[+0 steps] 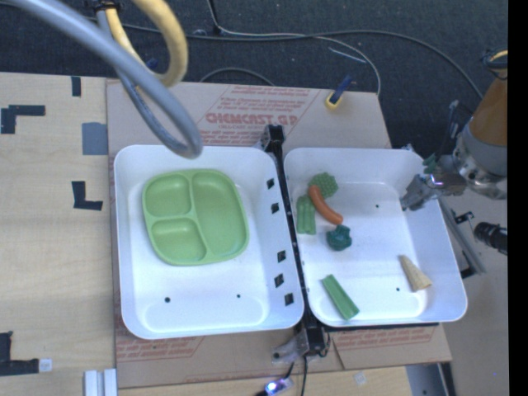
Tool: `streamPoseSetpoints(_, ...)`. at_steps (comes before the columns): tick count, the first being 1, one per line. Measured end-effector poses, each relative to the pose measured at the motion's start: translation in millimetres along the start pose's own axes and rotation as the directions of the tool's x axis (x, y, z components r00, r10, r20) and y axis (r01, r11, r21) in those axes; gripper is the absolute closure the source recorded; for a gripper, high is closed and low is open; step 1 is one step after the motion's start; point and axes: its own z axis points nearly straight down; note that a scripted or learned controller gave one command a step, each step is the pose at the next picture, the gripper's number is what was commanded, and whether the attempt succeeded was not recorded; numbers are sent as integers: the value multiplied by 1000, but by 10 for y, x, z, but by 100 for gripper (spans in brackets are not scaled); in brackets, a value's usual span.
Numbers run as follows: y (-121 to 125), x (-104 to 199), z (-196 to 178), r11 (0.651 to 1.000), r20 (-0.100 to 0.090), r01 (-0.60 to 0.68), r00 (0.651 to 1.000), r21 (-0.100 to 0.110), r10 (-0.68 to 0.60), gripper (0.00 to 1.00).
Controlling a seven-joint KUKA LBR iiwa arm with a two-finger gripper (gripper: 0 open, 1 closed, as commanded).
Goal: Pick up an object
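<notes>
Right now, from my remote station, I log the bench from left to right.

Left bin (132, 304): I see a green divided plate (195, 217) lying flat in its upper half, three compartments facing up. A grey hose (124, 64) and a yellow hose (161, 23) cross above the bin's top left corner.

Between the two bins runs a black divider clamp (285, 246).

Right bin (437, 246): the candidate objects sit here. A small green leafy piece (324, 183) sits near the top left. Just below it lies an orange carrot-like piece (325, 205), long axis running diagonally from upper left to lower right. Beside it on the left, a pale green stick (306, 216) stands nearly vertical in the view, touching or almost touching the orange piece; I cannot tell which. A dark teal lump (339, 238) rests just below the orange piece's lower end. Lower down, a green rectangular bar (339, 296) lies with its long axis diagonal, upper left to lower right. Near the right wall, a tan cone (415, 273) points up and to the left, wide end toward the lower right.

Gripper (415, 193): it hangs over the bin's upper right edge, well apart from every object, on the grey arm with the orange band (495, 114). Nothing sits between its jaws; whether they are open or closed I cannot tell.
</notes>
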Motion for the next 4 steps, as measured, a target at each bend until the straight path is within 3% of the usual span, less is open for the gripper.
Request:
streamPoseSetpoints(1, 7, 6, -156, 1000, -2, 0, 1000, 4, 0, 100)
streamPoseSetpoints(4, 125, 1627, -134, 1000, -4, 6, 1000, 7, -6, 100)
